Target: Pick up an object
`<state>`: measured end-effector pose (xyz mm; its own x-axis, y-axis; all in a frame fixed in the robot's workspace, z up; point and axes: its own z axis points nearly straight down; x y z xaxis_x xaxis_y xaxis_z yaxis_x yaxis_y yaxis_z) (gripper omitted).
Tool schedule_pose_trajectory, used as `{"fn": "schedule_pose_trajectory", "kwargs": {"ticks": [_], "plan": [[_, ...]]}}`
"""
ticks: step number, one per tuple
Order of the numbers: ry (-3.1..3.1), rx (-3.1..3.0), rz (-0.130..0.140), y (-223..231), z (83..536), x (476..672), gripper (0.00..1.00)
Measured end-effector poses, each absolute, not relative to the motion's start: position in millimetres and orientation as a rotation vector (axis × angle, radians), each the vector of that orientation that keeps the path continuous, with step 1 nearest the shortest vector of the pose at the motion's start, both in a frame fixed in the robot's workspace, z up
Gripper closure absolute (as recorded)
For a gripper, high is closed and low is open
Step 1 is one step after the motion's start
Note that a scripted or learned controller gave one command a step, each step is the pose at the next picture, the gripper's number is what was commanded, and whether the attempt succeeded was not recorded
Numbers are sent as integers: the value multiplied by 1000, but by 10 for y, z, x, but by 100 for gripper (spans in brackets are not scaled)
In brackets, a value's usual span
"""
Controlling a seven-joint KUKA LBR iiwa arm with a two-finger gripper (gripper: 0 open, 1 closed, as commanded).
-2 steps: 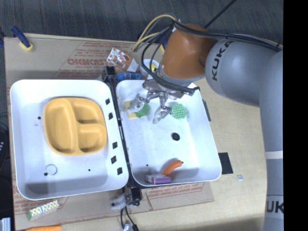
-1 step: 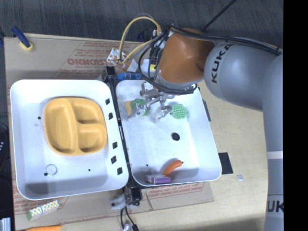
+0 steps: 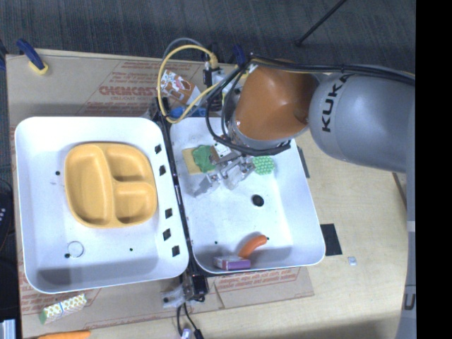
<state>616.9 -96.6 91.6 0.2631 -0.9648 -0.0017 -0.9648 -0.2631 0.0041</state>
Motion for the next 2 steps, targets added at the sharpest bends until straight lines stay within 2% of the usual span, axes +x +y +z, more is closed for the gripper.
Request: {"fn": "schedule_pose_trajectory", "kwargs": {"ticks": [1, 2], "plan": [[-1979, 2438, -5, -923, 914, 5651, 0], [-2066, 2367, -2, -1018, 921, 6402, 0]]}}
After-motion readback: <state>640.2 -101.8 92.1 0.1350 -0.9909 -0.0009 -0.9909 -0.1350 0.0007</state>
